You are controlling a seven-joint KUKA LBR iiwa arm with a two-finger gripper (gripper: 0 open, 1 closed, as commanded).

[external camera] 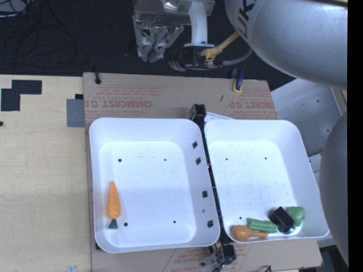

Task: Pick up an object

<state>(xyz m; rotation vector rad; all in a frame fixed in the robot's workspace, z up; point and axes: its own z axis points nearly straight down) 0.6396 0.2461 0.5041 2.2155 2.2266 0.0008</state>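
Candidate objects: an orange carrot point(113, 201) lies lengthwise near the front-left corner of the left bin point(144, 131); a cluster sits in the front-right corner of the right bin point(252, 130).
Cluster: a black block point(281, 219) rests against a green piece point(296, 213), with a long green vegetable point(261, 225) and an orange pear-shaped toy point(247, 233) just beside them, all touching or nearly so.
Gripper: the gripper point(154, 45) hangs high above the bench point(39, 169), beyond the far edge of the bins; I cannot tell how it is set, and nothing shows in it.
Progress: judged from this, nothing is picked yet; choosing, descending and grasping all remain.
Obstacles: the carrot lies alone but near the wall; the cluster is crowded into its corner, likely harder to grasp cleanly.
Surroundings: a black clip bar point(204, 171) joins the bins; brown cardboard point(170, 98) lies under them.
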